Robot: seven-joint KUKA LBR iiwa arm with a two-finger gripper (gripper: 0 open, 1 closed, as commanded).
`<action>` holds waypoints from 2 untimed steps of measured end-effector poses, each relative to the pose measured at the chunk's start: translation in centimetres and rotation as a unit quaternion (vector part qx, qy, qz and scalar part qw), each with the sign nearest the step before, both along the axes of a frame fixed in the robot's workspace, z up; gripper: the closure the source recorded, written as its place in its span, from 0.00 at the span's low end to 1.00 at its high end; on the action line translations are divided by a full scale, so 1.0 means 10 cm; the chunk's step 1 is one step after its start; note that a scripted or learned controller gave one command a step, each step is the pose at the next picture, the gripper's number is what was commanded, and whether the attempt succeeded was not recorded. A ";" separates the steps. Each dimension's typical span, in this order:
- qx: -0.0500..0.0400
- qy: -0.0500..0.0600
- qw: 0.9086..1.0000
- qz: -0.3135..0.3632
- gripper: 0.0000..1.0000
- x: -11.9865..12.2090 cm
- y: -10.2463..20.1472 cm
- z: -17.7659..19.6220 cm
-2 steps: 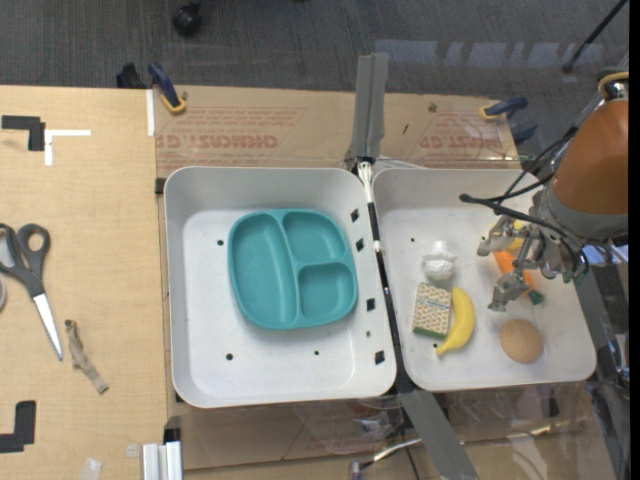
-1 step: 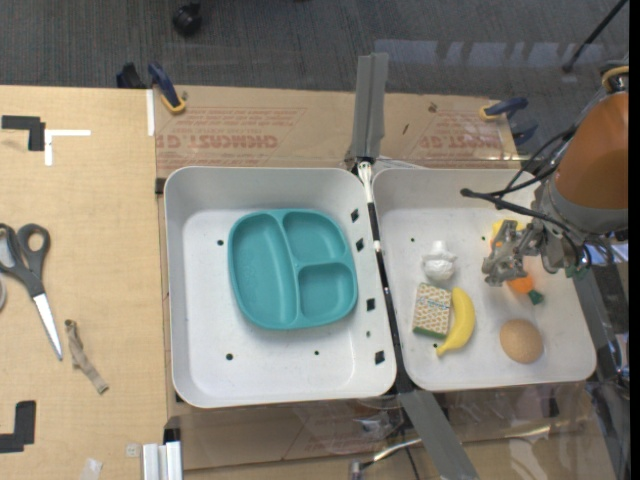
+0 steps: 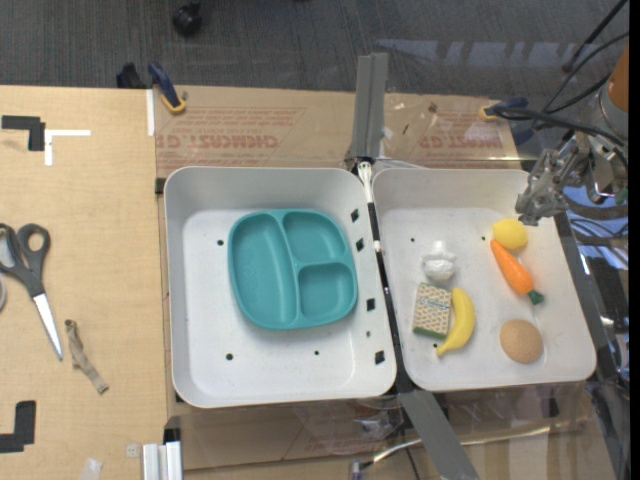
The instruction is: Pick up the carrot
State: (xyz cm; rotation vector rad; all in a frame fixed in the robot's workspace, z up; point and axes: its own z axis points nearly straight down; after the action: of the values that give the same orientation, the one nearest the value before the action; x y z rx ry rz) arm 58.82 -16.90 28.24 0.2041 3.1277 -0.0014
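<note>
Carrot point(image 3: 513, 267) lying loose in the right bin point(image 3: 570, 368), touching the lemon point(image 3: 509, 233). Gripper point(image 3: 540, 200) hovers just above-right; fingers' spread, can't tell.

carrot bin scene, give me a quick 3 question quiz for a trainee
1. True or false: the carrot lies in the right bin.
2. Which thing touches the carrot's upper end? A. banana B. lemon C. egg
3. Fill in: the left bin holds a teal divided ____.

Key: 1 true. 2 B. 3 plate. Note for marking: the gripper hangs over the right bin's far right corner, above the lemon, apart from the carrot.
</note>
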 end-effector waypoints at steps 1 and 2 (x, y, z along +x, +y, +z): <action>0.000 0.000 1.000 0.000 0.00 0.00 0.00 0.00; 0.001 0.002 0.998 -0.066 0.00 0.30 -0.01 -1.48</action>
State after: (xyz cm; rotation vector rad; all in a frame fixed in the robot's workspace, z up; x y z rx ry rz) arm 61.85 -16.95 13.48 0.4104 3.1121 -0.0002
